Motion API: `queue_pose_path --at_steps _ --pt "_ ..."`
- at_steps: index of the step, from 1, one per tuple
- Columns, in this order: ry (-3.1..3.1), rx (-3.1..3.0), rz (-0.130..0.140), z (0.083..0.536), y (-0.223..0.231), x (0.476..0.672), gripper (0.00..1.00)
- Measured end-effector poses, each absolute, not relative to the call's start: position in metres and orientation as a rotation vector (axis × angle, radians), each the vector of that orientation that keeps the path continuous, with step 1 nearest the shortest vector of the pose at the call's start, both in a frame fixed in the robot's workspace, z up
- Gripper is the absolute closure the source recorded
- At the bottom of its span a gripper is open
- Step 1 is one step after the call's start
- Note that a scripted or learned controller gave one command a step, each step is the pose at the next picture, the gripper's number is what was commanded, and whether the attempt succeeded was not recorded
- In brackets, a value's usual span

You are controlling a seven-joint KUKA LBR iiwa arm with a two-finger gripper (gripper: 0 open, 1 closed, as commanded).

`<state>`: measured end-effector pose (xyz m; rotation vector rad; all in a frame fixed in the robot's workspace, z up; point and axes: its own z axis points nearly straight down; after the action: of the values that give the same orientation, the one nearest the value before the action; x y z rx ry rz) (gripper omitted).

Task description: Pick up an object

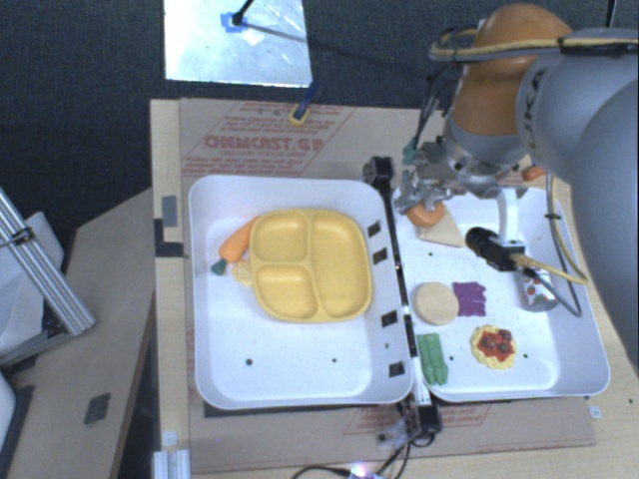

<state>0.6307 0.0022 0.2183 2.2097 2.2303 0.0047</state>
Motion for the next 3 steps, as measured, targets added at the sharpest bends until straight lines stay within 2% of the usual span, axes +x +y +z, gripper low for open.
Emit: queue_pose_path --at_steps 1,2,3 --pt "2.228 2.212 0.005 0.214 0.048 0.650 1.00" --pt "2.229 2.212 0.006 0.235 0.074 0.654 1.00" --pt "2.227 2.214 0.003 0.231 0.073 0.661 1.00"
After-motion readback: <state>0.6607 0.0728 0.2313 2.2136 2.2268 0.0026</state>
